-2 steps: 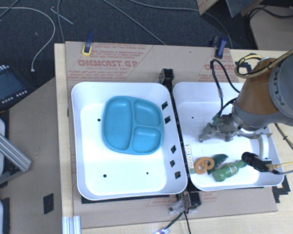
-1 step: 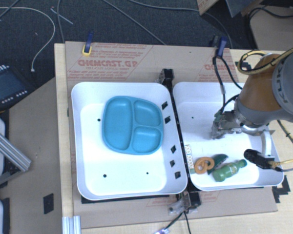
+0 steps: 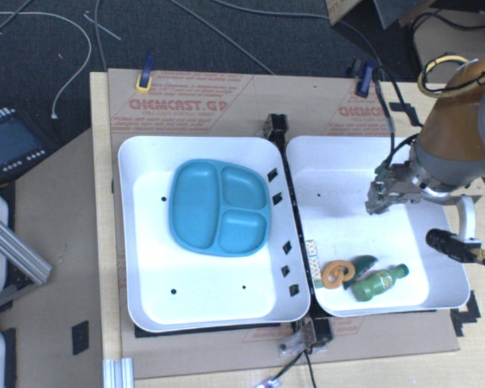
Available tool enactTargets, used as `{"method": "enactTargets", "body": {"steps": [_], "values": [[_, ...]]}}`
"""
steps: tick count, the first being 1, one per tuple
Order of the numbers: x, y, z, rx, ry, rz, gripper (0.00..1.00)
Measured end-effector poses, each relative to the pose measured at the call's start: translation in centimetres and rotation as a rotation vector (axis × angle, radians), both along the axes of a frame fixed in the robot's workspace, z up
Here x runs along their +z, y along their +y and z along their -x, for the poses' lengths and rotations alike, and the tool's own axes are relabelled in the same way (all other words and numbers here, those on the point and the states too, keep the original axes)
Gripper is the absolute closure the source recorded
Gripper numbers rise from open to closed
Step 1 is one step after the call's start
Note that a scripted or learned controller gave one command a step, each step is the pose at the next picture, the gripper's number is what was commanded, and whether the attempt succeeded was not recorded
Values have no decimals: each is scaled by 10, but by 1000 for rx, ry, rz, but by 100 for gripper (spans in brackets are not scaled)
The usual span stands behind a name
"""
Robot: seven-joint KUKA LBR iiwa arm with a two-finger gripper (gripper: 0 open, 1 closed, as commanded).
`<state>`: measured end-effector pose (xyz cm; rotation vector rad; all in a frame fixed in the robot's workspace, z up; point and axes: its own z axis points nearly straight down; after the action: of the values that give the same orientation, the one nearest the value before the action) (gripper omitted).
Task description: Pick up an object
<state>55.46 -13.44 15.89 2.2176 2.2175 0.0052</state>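
A green bottle (image 3: pixel 378 281) lies on its side near the front edge of the right bin (image 3: pixel 339 168). A dark green item (image 3: pixel 362 263) rests against the bottle's upper left, and a tan ring-shaped object (image 3: pixel 336 275) sits just left of them. My gripper (image 3: pixel 380 200) hangs over the right bin's middle right, above and behind these objects, apart from them. Nothing shows between its fingers.
A blue divided plate (image 3: pixel 220 208) lies in the left bin (image 3: pixel 145 281). Black clips line the divider (image 3: pixel 284 217) between the bins. The arm's grey and orange body (image 3: pixel 457 128) covers the right bin's far right corner. Cables run behind the bench.
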Motion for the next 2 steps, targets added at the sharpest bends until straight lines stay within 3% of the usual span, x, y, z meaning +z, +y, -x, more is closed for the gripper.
{"method": "enactTargets", "body": {"steps": [1, 2], "values": [[52, 0, -2, 1, -1, 0, 100], [57, 62, 2, 6, 7, -5, 100]]}}
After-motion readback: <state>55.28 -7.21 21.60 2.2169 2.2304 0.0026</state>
